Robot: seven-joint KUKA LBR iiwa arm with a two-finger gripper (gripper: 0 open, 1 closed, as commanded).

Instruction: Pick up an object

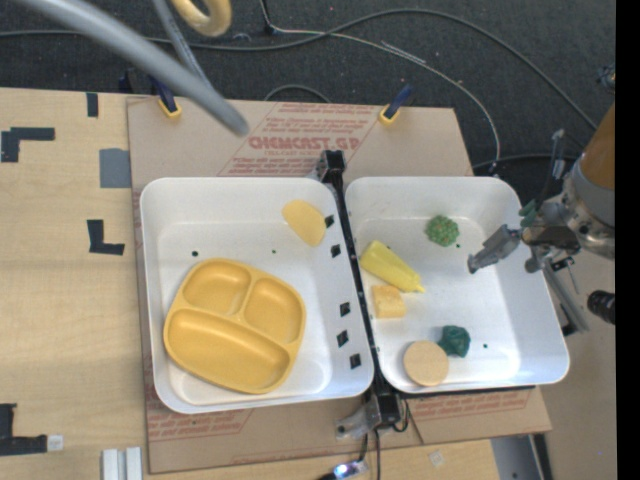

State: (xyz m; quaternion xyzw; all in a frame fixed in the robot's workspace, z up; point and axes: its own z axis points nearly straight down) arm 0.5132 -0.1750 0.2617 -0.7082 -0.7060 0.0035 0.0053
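So the gripper (500,248) sits over the right bin (520,318), out toward the 3 o'clock edge. One grey finger (488,250) pokes out toward 9 o'clock, but honestly I can't tell if the claw is released or clenched from this angle, and nothing is visible between the fingers. The nearest thing is the green broccoli-looking piece (442,231), just off at about 10 o'clock from the fingertip, not touching.

Other stuff in that bin: a yellow corn-like piece (390,266) near the divider at 9 o'clock, a pale yellow cube (389,302) right below it, a dark teal lump (455,341) toward 6 o'clock, and a tan round disc (427,363) just beside it.

The left bin (160,208) has a yellow divided plate (235,324) and a small yellow blob (305,221) up at 1 o'clock.
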